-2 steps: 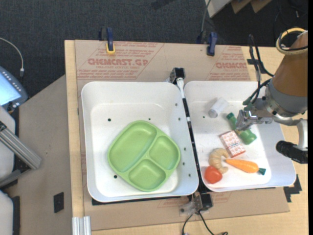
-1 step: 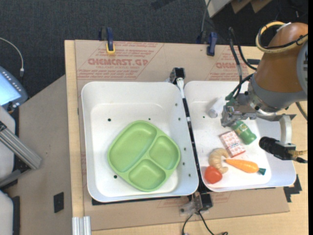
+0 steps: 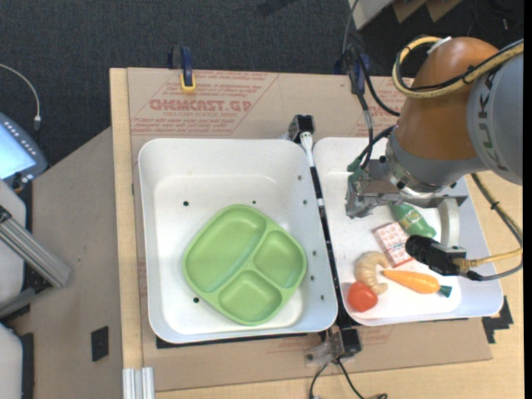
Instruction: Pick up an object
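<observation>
Looking down on your bench (image 3: 83,223), you find the gripper (image 3: 363,199) low in the right bin (image 3: 332,160), near its left wall. I cannot tell its state. Objects lie just beside it toward the bin's front: a green bottle (image 3: 413,219), a pink packet (image 3: 391,243), an orange carrot (image 3: 411,281), a red tomato (image 3: 362,297). The left bin (image 3: 166,173) carries a green divided plate (image 3: 244,263).
</observation>
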Robot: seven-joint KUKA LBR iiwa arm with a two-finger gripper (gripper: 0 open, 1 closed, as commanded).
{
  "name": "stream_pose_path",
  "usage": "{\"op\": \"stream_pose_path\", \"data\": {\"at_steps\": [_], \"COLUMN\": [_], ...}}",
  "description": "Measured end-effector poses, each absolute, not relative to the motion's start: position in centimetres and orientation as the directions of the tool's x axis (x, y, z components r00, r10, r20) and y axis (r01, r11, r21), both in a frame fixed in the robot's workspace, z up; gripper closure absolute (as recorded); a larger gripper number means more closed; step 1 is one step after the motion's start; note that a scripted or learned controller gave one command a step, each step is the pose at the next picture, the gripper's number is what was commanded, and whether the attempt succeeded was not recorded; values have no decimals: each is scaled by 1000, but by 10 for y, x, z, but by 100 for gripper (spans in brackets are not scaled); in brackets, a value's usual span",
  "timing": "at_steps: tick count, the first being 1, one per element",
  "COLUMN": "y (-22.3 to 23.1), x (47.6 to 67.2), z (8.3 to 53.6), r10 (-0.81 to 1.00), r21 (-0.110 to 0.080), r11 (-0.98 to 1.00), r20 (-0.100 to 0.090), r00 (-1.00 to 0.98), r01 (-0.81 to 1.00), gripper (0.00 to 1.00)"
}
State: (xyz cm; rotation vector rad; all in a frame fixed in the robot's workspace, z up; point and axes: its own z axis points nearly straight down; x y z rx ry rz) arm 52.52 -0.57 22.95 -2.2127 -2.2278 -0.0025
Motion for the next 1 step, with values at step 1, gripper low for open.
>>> {"op": "stream_pose_path", "data": {"at_steps": [1], "y": [46], "x": [525], "z": [221], "r10": [1000], "r21": [-3], "r11": [6], "r20": [3], "r00": [-6], "r01": [1000], "gripper": [100]}}
